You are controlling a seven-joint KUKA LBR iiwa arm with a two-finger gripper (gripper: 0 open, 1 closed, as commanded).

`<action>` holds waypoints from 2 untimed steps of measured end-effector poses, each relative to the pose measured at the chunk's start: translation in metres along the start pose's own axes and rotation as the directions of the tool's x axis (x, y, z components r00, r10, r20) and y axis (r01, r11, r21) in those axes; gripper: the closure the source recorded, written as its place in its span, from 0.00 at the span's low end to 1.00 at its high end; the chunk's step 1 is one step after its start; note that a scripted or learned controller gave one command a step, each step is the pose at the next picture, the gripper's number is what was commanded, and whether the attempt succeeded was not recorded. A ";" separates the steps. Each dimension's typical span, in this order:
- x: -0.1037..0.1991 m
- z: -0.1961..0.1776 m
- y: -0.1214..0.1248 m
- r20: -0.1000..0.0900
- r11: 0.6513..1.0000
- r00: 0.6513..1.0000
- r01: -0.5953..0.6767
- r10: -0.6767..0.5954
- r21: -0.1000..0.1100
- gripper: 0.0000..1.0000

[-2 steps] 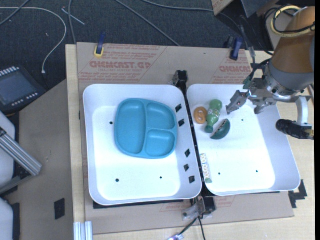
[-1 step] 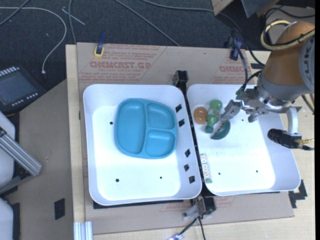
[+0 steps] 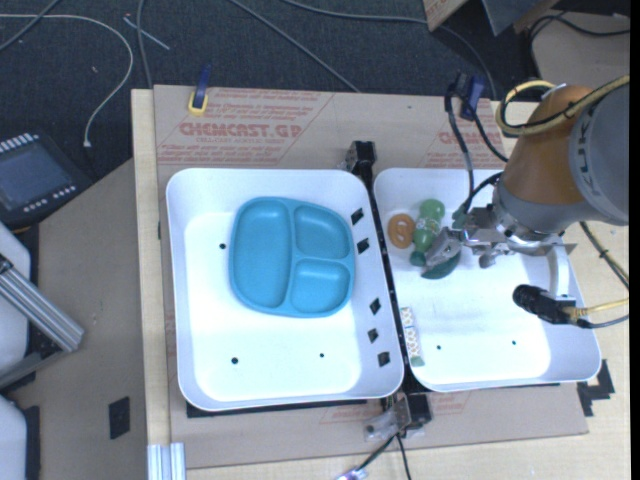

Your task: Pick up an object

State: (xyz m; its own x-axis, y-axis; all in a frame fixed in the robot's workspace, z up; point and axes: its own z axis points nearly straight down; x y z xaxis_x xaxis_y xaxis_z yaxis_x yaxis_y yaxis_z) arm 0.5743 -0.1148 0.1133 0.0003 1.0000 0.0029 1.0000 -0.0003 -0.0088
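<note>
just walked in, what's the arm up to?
The arm's gripper is down in the right bin, at a cluster of small things near the divider: green pieces and an orange round piece. Whether it has hold of any can't be told. The left bin holds a blue divided plate, untouched.

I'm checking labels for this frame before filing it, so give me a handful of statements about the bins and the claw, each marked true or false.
1. A blue divided plate lies in the left bin. True.
2. The arm reaches over the left bin. False: it is over the right bin.
3. A small orange object lies in the right bin, near the divider. True.
4. The green objects sit on the blue plate. False: they are in the right bin, beside the claw.
5. The plate has three compartments. True.
</note>
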 end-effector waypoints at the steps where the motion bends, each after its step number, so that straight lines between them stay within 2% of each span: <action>1: 0.001 0.030 0.000 0.001 1.000 1.000 0.000 0.000 -0.003 0.00; 2: 0.001 0.017 0.001 0.001 1.000 1.000 0.000 0.000 -0.008 1.00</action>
State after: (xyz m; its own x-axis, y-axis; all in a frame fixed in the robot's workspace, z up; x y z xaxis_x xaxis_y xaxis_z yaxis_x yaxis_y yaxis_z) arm 0.5750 -0.1142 0.0961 0.0004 1.0000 0.0020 1.0000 -0.0004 -0.0007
